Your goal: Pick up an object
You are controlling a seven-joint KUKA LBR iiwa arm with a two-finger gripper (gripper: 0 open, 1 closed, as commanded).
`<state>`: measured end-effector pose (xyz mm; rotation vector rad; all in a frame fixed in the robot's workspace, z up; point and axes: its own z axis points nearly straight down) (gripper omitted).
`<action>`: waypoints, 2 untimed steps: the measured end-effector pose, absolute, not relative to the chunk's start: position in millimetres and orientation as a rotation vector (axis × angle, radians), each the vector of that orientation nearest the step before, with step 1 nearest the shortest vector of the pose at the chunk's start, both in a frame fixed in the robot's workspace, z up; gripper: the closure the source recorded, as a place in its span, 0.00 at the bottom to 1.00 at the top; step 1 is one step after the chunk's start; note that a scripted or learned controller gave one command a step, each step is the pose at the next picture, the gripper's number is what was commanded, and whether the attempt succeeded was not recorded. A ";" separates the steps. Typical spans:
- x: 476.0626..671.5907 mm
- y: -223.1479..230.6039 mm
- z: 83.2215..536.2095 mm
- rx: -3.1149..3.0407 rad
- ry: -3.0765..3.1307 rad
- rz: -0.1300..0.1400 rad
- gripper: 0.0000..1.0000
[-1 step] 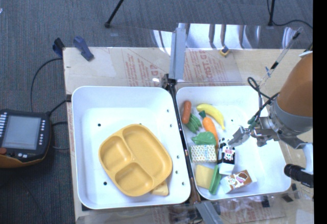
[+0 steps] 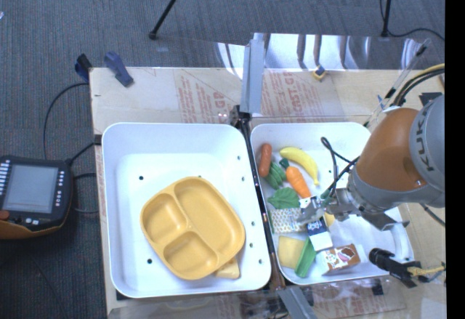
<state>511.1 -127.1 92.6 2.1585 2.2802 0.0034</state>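
A cardboard-covered worktop carried two white bins. The left bin held a yellow divided tray. The grey-and-orange arm reached into the right bin, its pincer low among toy foods: a banana, carrot, sausage and cheese wedge. Whether the pincer was open or gripping anything could not be told.

Two bins side by side on the counter. Left bin: divided tray toward the front. Right bin: sausage, banana and carrot at the back, leafy piece mid, cheese wedge and snack packet in front. Pincer over the middle. Handheld controller on the floor, left of the counter.
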 end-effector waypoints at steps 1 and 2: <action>511.4 -127.8 102.4 2.167 2.275 0.006 1.00; 483.3 -147.8 117.1 2.071 2.337 0.019 1.00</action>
